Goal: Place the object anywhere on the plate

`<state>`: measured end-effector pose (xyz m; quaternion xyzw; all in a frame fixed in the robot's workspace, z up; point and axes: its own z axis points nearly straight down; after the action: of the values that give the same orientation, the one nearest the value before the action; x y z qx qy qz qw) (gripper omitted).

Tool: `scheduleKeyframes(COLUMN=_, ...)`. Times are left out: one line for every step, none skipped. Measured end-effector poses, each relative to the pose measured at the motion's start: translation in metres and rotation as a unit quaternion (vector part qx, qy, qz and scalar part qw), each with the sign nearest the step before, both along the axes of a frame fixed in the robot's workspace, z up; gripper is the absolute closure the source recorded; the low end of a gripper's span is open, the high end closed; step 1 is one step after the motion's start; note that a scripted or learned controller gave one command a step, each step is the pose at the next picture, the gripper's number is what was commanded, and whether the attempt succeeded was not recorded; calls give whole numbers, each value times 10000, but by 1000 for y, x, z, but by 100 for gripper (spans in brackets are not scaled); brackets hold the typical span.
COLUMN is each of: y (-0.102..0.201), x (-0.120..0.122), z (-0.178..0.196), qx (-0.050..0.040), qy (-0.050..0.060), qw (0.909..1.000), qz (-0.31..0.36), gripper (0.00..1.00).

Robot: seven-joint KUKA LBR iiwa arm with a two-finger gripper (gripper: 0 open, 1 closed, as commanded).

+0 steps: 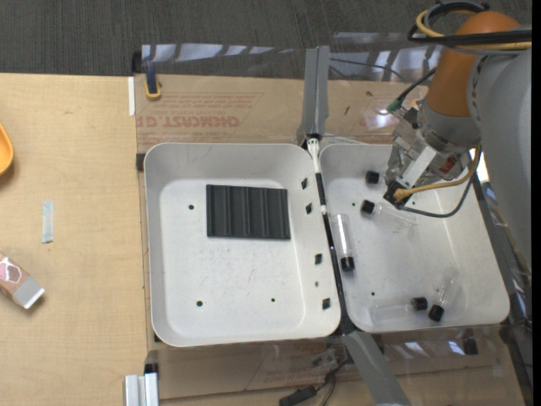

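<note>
A black ribbed plate (248, 211) lies flat in the left bin (169, 311), toward its back. The right bin (473, 252) holds several clear tubes with black caps. One long tube (343, 239) lies along its left wall. A second tube (376, 210) and a loose black cap (372, 177) sit near the back. Two more capped tubes (429, 307) rest at the front right. My gripper (397, 184) hangs low over the back of the right bin, just right of the cap and the second tube. Nothing is visibly held.
A ridge with black clips (324, 227) divides the two bins. Brown cardboard (220, 112) lies behind them. On the wooden table to the left are a grey strip (47, 222), a red-and-white packet (19, 282) and an orange thing (4, 150) at the edge.
</note>
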<state>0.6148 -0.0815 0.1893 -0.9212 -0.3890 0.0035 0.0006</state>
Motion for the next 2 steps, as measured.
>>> scheduleKeyframes(y=68, x=17, z=49, qx=-12, qy=-16, qw=9904, qz=-1382, gripper=100)
scheduleKeyframes(y=141, x=-32, z=46, qx=-7, qy=-10, qw=9936, qz=-1127, gripper=100)
